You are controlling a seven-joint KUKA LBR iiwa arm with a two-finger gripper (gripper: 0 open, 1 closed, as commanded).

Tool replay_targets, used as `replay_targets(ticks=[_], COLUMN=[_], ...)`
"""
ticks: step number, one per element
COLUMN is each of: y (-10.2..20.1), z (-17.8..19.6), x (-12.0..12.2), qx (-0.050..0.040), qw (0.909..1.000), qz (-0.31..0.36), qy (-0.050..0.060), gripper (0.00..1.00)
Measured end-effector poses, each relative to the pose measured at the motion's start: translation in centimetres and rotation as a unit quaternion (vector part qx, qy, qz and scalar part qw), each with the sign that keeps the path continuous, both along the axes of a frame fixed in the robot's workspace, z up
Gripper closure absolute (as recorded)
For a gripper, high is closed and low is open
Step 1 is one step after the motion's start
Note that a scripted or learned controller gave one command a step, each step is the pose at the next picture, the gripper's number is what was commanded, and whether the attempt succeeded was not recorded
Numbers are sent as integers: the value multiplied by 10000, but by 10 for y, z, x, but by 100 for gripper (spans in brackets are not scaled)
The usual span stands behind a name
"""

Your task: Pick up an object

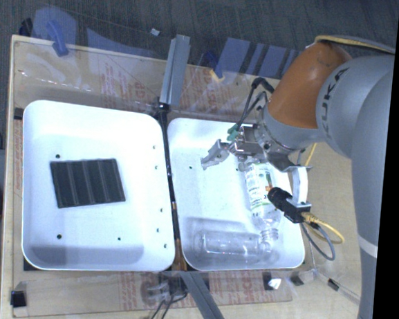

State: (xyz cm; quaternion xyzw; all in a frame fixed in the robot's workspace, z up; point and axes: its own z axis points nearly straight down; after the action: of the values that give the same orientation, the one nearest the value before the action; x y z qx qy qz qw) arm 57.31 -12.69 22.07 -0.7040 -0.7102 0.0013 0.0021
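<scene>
Fingers spread, gripping nothing, gripper over right bin beside bottle. Reaching step; next: descend, straddle bottle, clamp.

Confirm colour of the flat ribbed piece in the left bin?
Dark grey, near black, ribbed pad; camera view shows it.

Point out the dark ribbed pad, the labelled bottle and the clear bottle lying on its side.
dark ribbed pad [87, 182], camera view, centre.
labelled bottle [257, 186], camera view, label.
clear bottle [230, 243], camera view, body.
</scene>
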Motion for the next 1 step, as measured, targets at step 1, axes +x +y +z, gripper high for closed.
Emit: replay_targets(ticks=[1], y=[1], z=[10], x=[1], qx=[1], qw=[10000], qz=[25], qy=[6], gripper=[100])
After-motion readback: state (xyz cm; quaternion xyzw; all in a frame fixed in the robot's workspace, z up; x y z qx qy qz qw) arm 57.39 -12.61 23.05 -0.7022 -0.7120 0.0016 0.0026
